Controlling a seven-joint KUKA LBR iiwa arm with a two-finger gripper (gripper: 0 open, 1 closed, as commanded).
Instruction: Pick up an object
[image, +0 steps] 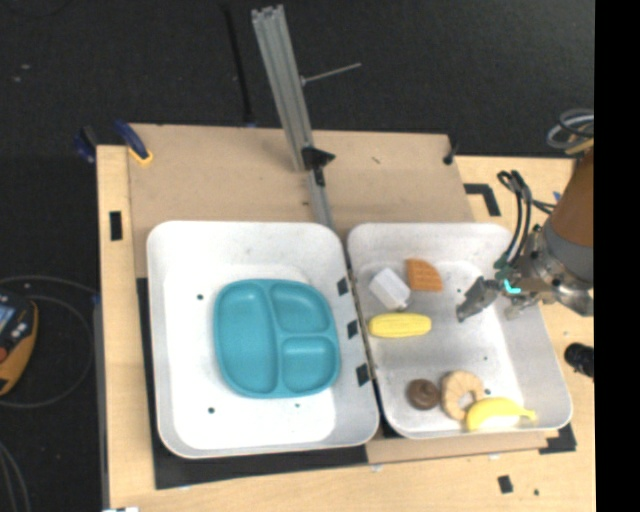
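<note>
The right bin holds several toy foods: a white block, an orange waffle piece, a yellow corn cob, a brown chocolate donut, a tan cookie and a yellow banana. My gripper hangs over the right half of that bin, right of the corn and the waffle piece, with nothing visible between its fingers. The arm comes in from the right edge.
The left bin carries a teal divided plate. A metal post rises behind the bins. Cables loop near the wrist at the right. The bench is tan board around both bins.
</note>
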